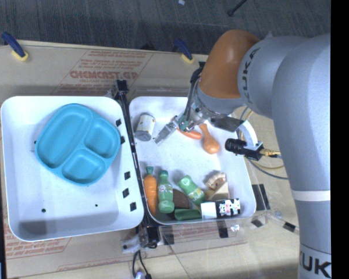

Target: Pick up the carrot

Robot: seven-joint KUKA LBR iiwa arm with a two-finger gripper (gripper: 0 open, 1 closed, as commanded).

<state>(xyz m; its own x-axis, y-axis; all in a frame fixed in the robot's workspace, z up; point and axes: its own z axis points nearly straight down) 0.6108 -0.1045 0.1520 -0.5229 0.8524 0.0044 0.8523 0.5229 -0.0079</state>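
Observation:
The carrot [150, 193], orange with a green top, lies lengthwise against the left wall of the right bin [163, 106], near its front. My gripper [175, 128] hangs over the middle of that bin, well behind the carrot and apart from it. It looks open, with nothing between its fingers. One silver finger [164, 134] points down-left toward a tin can [144, 126]. A small red-orange piece [192, 135] lies just right of the gripper.
A tan-orange drumstick-shaped toy [209, 139] lies right of the gripper. Green bottles [165, 194] crowd against the carrot, with a bread piece [216, 183] and a cow-patterned carton [221, 208] along the front. The left bin holds a blue divided plate [78, 143].

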